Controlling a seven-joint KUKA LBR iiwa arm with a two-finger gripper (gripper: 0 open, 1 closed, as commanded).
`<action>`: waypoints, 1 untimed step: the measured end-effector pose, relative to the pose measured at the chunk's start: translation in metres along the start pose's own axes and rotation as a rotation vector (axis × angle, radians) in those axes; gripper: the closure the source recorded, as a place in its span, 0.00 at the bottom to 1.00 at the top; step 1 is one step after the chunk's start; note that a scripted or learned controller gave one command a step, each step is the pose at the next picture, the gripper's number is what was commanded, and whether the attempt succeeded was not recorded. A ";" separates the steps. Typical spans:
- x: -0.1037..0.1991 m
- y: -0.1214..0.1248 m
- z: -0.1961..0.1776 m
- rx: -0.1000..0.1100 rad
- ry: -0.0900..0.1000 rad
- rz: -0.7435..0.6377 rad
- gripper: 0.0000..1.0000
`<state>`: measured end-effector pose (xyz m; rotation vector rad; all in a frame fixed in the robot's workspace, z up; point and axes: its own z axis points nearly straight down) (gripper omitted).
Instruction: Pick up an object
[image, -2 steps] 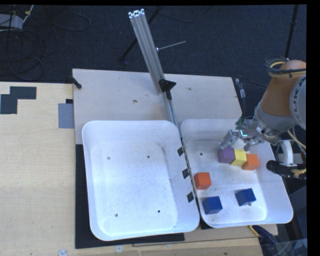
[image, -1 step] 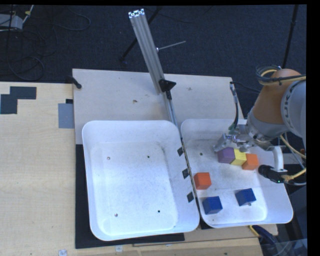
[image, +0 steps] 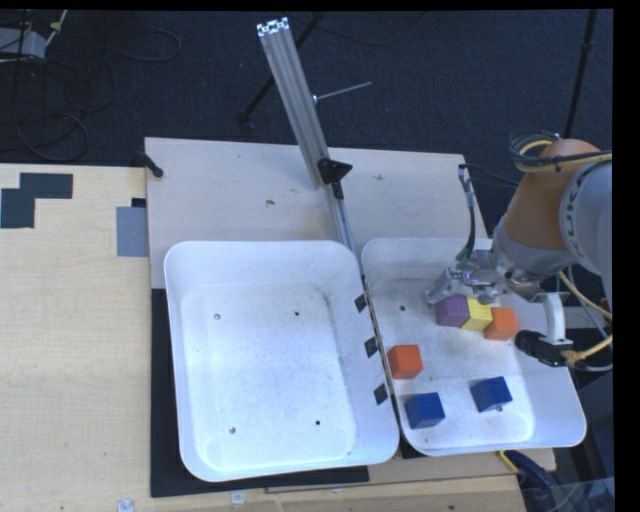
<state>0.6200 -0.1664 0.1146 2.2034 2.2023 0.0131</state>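
The right bin (image: 560, 425) holds several small blocks. A purple block (image: 452, 310), a yellow block (image: 479, 315) and an orange block (image: 501, 324) huddle together near its far right side. My gripper (image: 468, 283) hangs right over the purple and yellow blocks, its metal fingers low at their top edges. I cannot make out how wide the fingers stand. Another orange block (image: 405, 361) lies near the bin's left wall. Two blue blocks (image: 425, 409) (image: 491, 393) sit toward the front.
The left bin (image: 200, 280) lies beside the right one, with black clips (image: 371, 346) along the shared edge. A slanted aluminium bar (image: 300, 110) rises behind the bins. Cables (image: 560, 350) trail off the arm at the right.
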 end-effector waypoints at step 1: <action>0.000 0.000 0.001 0.000 0.000 0.000 0.00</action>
